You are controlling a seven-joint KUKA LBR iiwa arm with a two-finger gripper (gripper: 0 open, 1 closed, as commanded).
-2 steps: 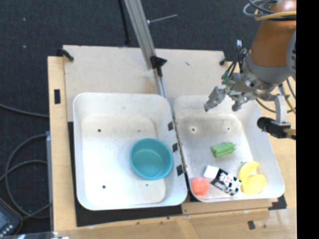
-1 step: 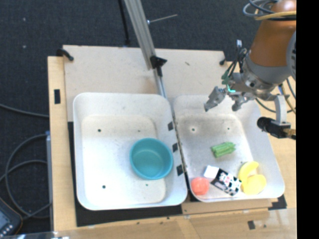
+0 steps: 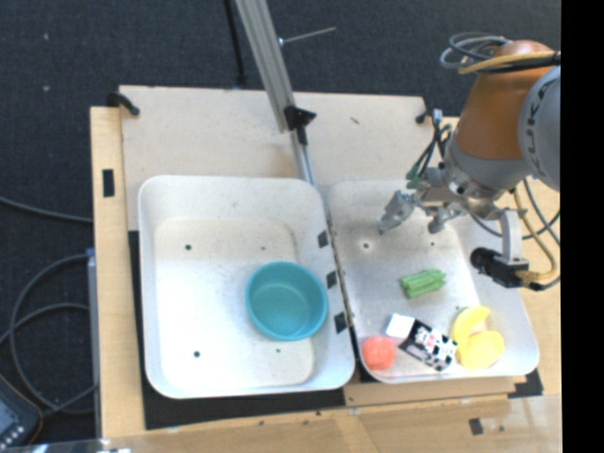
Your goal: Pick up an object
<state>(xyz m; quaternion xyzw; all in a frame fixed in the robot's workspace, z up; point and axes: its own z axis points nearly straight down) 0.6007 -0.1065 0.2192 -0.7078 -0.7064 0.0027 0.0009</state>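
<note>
1. Locating the gripper [image 3: 415, 215] first, we find it over the far half of the right bin [image 3: 363, 253], reaching in from that bin's right side, with nothing between its fingers.
2. We read the two fingers as spread apart: one points toward the bin's left wall, the other hangs closer to the wrist. The gripper is therefore open and carrying nothing.
3. We take the green block [image 3: 422, 282] as the nearest candidate. It lies on the bin floor near the middle, on the near side of the gripper and slightly toward the right wall.
4. We note its long axis runs roughly from the left wall to the right wall, tilted a little. In our judgement, the fingers should close across its short width.
5. We see the other candidates clustered along the near edge of the same bin: an orange ball [image 3: 378, 352] at the near-left corner, a black and white box [image 3: 422, 340] beside it, and a yellow toy [image 3: 477, 336] toward the near-right corner.
6. We see a blue bowl [image 3: 286, 299] in the left bin [image 3: 170, 243], near its right wall, well apart from the gripper.
</note>
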